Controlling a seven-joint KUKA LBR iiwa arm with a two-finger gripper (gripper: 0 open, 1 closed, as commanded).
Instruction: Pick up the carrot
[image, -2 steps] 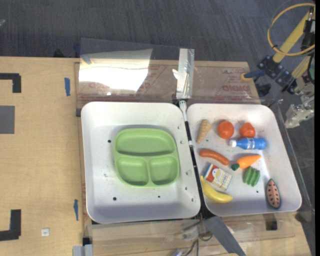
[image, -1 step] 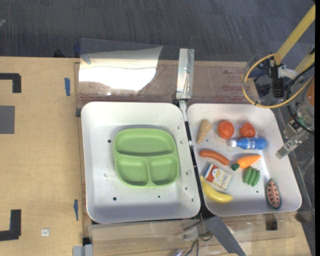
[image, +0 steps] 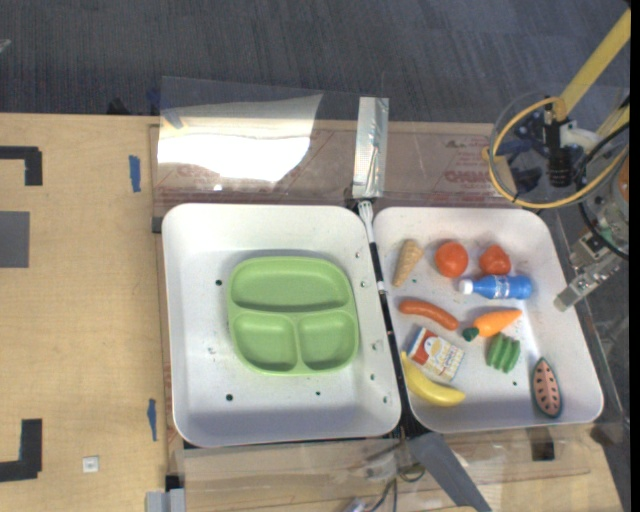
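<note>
- Carrot (image: 493, 323): orange, green stub at its left end, lying nearly level in the middle of the right bin (image: 578, 352), tip pointing right and slightly up.
- Just below a blue bottle (image: 498, 288) lying on its side, white cap to the left; narrow gap between the two, contact hard to judge.
- To the carrot's left, a reddish sausage (image: 430, 313), slanting down to the right, its lower end near the carrot's green stub.
- Right under the carrot, a green pepper-like toy (image: 503, 352); whether touching, cannot tell.
- Lower left of the carrot, a small printed carton (image: 437, 353), with a banana (image: 432, 385) curving beneath it.
- Along the bin's far side, two red-orange tomatoes (image: 451, 258) (image: 494, 260) and, at the left, a tan cone (image: 406, 262).
- In the near right corner, a watermelon slice (image: 546, 387), standing well apart from the carrot.
- Left bin (image: 180, 300): holds a green divided plate (image: 294, 313), one long section above two smaller ones.
- Both bins side by side on the wooden counter (image: 70, 300).
- Gripper (image: 585, 280): grey metal at the right bin's outer rim, well apart from the carrot, nothing seen in it; released or clenched, cannot tell.
</note>
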